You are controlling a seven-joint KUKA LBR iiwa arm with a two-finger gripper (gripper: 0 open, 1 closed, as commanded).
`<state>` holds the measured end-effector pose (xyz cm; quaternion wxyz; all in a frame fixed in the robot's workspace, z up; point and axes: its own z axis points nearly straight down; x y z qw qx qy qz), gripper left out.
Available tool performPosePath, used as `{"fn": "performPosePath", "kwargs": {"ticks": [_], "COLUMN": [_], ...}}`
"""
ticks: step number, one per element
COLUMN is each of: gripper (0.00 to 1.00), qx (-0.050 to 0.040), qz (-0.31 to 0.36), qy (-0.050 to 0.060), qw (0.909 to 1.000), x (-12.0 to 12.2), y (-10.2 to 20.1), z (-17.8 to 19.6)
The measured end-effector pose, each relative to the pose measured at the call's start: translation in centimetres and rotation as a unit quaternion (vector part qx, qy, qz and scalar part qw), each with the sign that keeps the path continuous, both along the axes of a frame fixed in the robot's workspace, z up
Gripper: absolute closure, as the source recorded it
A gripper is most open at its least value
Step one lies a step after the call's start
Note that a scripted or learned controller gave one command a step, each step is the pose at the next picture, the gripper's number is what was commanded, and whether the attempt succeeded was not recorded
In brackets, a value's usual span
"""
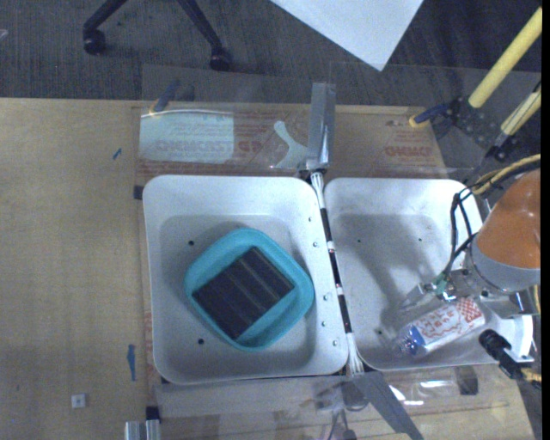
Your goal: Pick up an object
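Camera view: two bins.
Gripper (449, 292): over bottle (436, 328) in right bin (378, 215); grip state unclear.
Left bin (172, 206): teal container (249, 288).

Office chair base (155, 30) (top left), white sheet (352, 24)

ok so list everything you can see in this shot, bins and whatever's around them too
white bins: 2, white, side by side on the bench
container: 1, teal with a dark ribbed inside, tilted in the left bin
bottle: 1, clear, white label with red print, blue cap, lying in the right bin's near right corner
bench: 1, tan wood, under the bins
paper sheet: 1, white, top edge
chair base: 1, black, top left on the floor
arm: 1, grey with orange band, over the right bin, wrist above the bottle
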<state>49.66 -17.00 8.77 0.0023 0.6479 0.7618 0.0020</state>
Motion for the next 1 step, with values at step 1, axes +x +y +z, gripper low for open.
{"fn": "performPosePath", "kwargs": {"ticks": [1], "gripper": [0.00], "qx": [-0.0015], "qz": [0.053], "qy": [-0.003], "qw": [0.9986], "x": [4.35], "y": [5.25], "z": [0.07]}}
